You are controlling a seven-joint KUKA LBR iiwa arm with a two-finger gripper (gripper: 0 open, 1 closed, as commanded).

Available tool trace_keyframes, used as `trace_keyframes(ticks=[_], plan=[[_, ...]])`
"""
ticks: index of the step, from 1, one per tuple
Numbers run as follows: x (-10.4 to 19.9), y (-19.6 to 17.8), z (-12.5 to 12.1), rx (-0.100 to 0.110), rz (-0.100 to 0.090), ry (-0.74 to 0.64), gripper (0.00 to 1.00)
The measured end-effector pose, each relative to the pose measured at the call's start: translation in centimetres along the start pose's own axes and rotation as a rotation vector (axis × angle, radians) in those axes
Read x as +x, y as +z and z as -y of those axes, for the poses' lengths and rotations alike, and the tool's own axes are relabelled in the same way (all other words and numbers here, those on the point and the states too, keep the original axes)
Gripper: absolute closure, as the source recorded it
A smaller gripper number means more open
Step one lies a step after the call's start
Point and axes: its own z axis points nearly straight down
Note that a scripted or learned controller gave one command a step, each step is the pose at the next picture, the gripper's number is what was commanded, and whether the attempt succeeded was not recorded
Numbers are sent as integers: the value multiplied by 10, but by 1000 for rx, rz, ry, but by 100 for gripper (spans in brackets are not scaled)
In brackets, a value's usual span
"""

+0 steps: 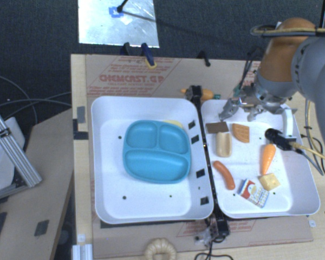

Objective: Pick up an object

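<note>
My gripper (241,111) hangs over the back of the right bin (303,199), its two metal fingers (227,112) spread open with nothing between them. Just in front of it lie a brown square piece (216,127) and an orange-tan cracker-like slice (240,132). A beige cylinder (222,143) lies below the brown piece. Further forward are a carrot (267,157), a red sausage (224,175), a yellow cheese wedge (270,181) and a small printed box (254,193).
The left bin (108,199) holds a blue divided plate (157,150), with a yellow piece (174,123) peeking out behind it. Black clips run along the divider between the bins (201,156). A small yellow-orange thing (206,95) lies outside the bins, behind the divider.
</note>
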Motion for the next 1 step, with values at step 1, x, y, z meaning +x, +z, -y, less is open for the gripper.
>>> trace_keyframes(ticks=[1], plan=[[2, 43, -5, -2, 0, -3, 0]])
